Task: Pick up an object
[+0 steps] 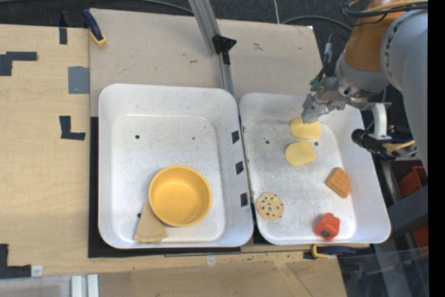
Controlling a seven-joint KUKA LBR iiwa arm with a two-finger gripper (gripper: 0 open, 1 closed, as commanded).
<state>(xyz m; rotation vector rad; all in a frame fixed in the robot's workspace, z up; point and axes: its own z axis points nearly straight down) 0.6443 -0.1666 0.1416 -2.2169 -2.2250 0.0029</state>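
My gripper [311,115] reaches in from the right over the far part of the right bin [272,111]. Its tip sits right above a pale yellow piece [306,129], touching or nearly touching it. A second pale yellow piece [300,153] lies just in front of that one. Further forward in the same bin are an orange waffle-like square [338,182], a round cookie [269,206] and a red pepper-like toy [327,225]. Nothing is visibly lifted.
The left bin [118,115] holds a yellow bowl [180,195] resting on a tan wedge [149,228]. A metal pole [201,0] slants down to the divide between the bins. Cables lie behind the bench, near the arm.
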